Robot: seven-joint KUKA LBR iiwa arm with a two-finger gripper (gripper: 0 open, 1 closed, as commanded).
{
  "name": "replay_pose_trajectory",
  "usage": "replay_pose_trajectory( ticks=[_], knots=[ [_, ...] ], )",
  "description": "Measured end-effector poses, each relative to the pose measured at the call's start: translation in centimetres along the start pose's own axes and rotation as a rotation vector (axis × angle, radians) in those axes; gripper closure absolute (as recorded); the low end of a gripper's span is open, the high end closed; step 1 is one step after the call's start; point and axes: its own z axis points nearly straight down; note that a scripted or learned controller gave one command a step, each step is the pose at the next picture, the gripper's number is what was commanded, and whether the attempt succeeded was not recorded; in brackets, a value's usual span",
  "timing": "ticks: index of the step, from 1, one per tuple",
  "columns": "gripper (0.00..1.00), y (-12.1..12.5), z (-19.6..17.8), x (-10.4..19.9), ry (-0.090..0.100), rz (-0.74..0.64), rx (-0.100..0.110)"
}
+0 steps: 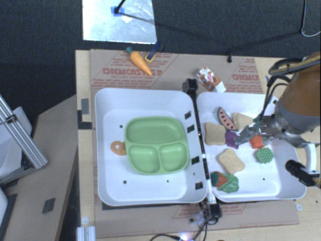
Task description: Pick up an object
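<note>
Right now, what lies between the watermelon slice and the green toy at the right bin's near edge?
In the camera view, two tan bread-like pieces lie between the watermelon slice and the green toy.

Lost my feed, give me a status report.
Pincer low in right white bin, among toy foods. Nearest: small purple piece, orange-red piece. Nothing visibly held. Tan bread slices crowd close.

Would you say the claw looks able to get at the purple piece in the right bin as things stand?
Probably yes. The claw hangs right beside the purple piece with nothing lying over it, though the tan slice sits close on its far side.
</note>
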Motion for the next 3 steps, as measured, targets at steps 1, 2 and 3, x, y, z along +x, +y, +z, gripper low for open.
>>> replay_pose_trajectory(
  ticks=[1,2,3],
  knots=[
    [0.00,-0.7,5.5,-0.7,0.001,0.003,0.005],
    [0.00,-0.7,9.9,0.0,0.002,0.002,0.005],
    [0.00,-0.5,11.9,0.0,0.001,0.003,-0.001]
  ],
)
